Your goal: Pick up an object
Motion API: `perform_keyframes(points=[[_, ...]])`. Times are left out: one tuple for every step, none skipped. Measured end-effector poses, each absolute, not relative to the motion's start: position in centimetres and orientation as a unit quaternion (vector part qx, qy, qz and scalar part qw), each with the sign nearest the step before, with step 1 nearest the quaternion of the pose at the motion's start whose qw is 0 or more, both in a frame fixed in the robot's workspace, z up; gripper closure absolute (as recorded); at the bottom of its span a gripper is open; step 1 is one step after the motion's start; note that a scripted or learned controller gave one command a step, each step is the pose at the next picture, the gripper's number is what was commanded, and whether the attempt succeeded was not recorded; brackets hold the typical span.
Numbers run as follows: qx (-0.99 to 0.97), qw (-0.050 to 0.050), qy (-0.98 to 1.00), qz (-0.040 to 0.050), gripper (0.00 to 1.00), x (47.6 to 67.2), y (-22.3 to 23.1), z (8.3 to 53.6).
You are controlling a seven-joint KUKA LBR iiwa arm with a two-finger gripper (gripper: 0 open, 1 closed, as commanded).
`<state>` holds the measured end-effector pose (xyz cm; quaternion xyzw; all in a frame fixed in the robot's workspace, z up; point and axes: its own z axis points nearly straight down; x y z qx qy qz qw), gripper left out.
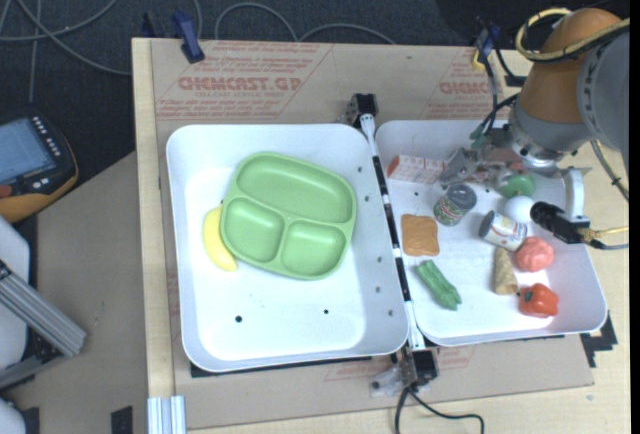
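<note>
So from the overhead camera, the grey arm with the orange band comes in from the right and hangs over the far end of the right-hand shallow white bin [575, 317], with the two-finger gripper [490, 162] down low among the clutter there. Honestly I can't tell what state the gripper is in, it's just a dark tangle from up here, and I don't see anything clearly held. The stuff it could go for is all in that right bin: a small grey metal can [455, 205] sits just toward the near side and a touch left of the gripper, closest of the lot, with a flat red-and-white packet [413, 167] to the left against the bin's far wall. A green round thing [518, 187] peeks out right beside the wrist. Further toward the near edge there's a tan square slice of toast [421, 235], a green pickle-shaped piece [438, 283] lying on a diagonal, a pink ball [535, 254], a beige wedge [504, 273] and a red pepper-ish toy [539, 299]. The left bin [290, 337] has a light green divided plastic plate [288, 215] with a yellow banana [216, 240] tucked at its left edge, well apart from the arm. My guess is the can is the target, since it's nearest.
</note>
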<state>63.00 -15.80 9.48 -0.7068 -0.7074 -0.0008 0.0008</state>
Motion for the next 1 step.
perform_keyframes(points=[[-0.707, -0.001, -0.707, -0.0010, 1.00, 63.06, -15.83, 10.53]])
